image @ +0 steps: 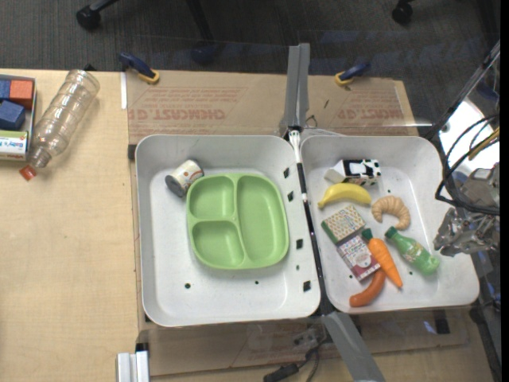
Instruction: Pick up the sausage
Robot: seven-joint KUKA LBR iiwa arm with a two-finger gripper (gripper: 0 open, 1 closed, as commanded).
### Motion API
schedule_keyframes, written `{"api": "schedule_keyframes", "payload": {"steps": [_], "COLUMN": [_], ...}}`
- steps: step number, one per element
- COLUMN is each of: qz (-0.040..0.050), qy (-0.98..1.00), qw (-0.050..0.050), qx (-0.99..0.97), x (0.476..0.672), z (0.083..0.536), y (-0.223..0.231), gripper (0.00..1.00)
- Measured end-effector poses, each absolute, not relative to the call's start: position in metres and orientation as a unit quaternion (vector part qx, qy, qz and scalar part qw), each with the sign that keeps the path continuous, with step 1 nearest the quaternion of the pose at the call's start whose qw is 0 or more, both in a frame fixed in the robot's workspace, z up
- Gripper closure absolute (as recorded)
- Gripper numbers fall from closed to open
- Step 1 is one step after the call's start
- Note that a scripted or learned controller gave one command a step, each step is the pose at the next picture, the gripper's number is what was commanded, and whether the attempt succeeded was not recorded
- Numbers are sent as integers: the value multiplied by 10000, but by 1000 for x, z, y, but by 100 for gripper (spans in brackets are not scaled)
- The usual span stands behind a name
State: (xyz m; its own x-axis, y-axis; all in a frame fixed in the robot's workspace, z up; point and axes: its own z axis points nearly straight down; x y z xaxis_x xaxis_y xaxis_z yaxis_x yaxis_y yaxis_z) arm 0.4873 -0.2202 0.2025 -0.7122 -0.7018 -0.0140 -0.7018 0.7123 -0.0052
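Two white bins side by side on a bench, with toys crowding the right bin (429,153).

Near the right bin's front edge lies the sausage (367,293), its upper end touching the carrot (385,264), with bare floor open toward the bin's front right corner. Behind the carrot sit a box (344,224), a banana (345,195) and a croissant (392,208); a green bottle (413,251) lies beside it. Over the bin's right rim hangs the gripper (461,237); whether its jaws are wide or narrow, I cannot tell.
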Motion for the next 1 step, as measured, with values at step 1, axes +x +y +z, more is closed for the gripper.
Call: {"api": "schedule_keyframes", "payload": {"steps": [1], "qz": [3], "qy": [9260], "qw": [100], "qx": [-3774], "x": [489], "z": [212], "y": [-220], "gripper": [100]}}
